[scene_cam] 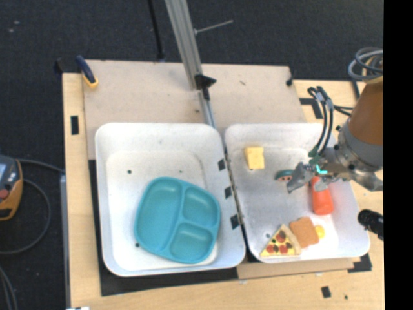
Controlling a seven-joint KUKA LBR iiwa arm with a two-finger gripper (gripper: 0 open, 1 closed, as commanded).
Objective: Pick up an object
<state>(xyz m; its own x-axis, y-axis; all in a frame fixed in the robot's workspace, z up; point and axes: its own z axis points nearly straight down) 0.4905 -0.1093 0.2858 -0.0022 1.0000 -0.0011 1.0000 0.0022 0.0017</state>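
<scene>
Triangular pizza slice – beside rounded bread.

— Taking the right bin as the mark, what lies where?

— The left bin sits just beside it, with a divided plate inside. In the right bin: a block toward the back left, a pizza slice and a bread piece at the front, a cylinder behind them.
</scene>
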